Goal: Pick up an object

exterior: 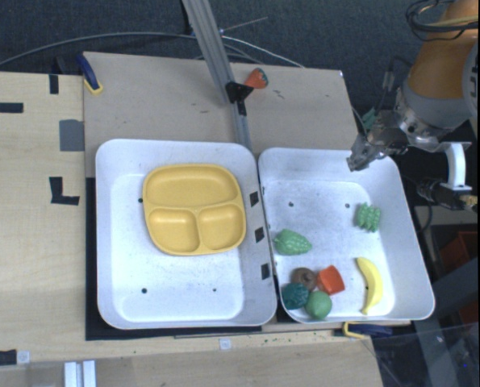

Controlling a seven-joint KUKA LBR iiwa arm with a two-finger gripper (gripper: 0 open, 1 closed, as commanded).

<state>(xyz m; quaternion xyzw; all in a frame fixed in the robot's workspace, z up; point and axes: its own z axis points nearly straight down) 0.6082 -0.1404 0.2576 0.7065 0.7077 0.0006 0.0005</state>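
Banana (371, 285) lies near the right bin's (401, 192) outer edge — gripper (359, 161), state unclear, over its far rim.

Robotics lab test cell, not a home or shop. Plywood bench (183, 95) with black tape marks, two white bins (118, 216) butted side by side, metal pole (211, 43) slanting in over the bench, loose cables (102, 40) on dark carpet behind. Toy plastic food (370, 285) as test objects, industrial arm (441, 71) at the right.
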